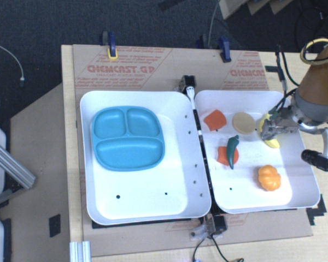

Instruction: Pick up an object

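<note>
A blue divided plate sits toward the far-left corner of the left bin; 2 blue clamps grip the bench's far edge.

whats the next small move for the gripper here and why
Probably a short, straight descent. The gripper sits in the right bin directly above a yellow item, beside the tan disc, and nothing is visibly between its fingers yet.
</note>
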